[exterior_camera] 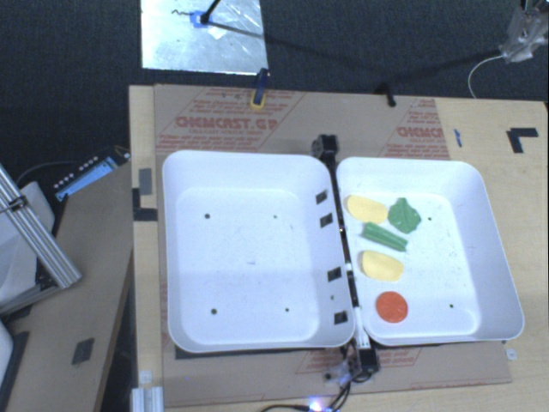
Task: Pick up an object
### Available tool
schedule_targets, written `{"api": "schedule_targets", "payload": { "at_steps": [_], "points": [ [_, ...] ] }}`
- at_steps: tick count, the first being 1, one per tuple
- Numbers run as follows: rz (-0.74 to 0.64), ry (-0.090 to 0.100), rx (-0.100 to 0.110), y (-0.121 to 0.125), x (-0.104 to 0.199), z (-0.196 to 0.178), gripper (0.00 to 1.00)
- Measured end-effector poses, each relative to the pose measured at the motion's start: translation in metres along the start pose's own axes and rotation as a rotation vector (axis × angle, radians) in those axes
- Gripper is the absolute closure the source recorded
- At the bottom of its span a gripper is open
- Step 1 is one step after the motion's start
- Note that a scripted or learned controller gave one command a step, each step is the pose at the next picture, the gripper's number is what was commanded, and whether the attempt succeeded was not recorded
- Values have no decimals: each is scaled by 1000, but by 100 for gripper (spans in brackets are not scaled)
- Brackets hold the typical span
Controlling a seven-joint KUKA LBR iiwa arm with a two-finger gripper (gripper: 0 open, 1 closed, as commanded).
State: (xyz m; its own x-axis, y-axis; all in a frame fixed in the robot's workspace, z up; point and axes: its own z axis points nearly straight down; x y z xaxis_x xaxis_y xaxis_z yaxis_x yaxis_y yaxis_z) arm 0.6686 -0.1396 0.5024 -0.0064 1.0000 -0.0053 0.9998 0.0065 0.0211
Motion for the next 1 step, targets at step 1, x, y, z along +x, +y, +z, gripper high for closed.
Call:
{"api": "schedule_targets", "payload": {
  "at_steps": [1],
  "points": [
    [0, 4, 14, -25, 17, -37, 100]
  ]
}}
